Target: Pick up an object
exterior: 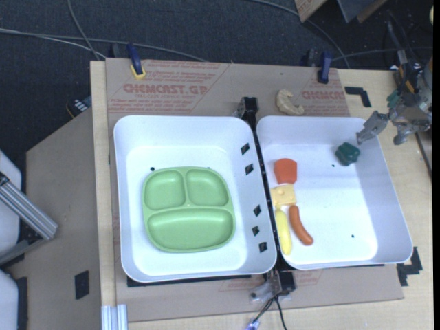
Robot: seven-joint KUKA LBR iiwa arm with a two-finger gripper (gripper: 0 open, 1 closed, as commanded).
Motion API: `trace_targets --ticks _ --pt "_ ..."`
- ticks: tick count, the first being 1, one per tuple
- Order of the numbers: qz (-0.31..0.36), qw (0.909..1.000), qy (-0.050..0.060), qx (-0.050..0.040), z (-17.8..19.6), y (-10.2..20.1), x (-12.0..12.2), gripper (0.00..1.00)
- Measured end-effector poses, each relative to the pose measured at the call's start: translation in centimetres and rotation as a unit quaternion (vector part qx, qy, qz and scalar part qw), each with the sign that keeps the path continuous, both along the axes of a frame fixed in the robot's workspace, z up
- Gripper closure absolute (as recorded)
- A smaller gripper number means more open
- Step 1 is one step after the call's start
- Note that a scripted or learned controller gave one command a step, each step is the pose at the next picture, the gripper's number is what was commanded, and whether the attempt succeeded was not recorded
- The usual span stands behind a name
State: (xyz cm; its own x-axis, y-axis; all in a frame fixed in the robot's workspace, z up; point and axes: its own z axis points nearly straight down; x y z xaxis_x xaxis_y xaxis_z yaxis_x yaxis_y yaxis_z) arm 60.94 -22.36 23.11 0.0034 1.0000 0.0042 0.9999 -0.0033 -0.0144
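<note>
Left bin (130, 184): green divided plate (188, 209), lying flat at centre. Right bin (385, 205): along its left wall, far to near, an orange block (286, 170), a yellow piece (283, 196), a banana (282, 231) and a red sausage (300, 225), long axes running near-to-far. Dark green lump (347, 154) sits alone in the far right corner. Gripper (385, 126) hovers at the right bin's far right rim; jaws' state cannot be told. The green lump lies just left and near of it, the closest candidate.

We see a lab: a board worktop (206, 88) held by clamps (137, 65), loose cables (75, 19), twin white bins (127, 184).
</note>
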Motion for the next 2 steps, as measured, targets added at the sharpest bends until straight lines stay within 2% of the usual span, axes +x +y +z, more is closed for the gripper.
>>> trace_targets --ticks 1,2 --pt "0.002 1.0 -0.007 -0.0019 0.9 0.1 0.3 0.0" --pt "0.002 1.0 -0.004 -0.0006 -5.2 0.6 -0.3 0.0"
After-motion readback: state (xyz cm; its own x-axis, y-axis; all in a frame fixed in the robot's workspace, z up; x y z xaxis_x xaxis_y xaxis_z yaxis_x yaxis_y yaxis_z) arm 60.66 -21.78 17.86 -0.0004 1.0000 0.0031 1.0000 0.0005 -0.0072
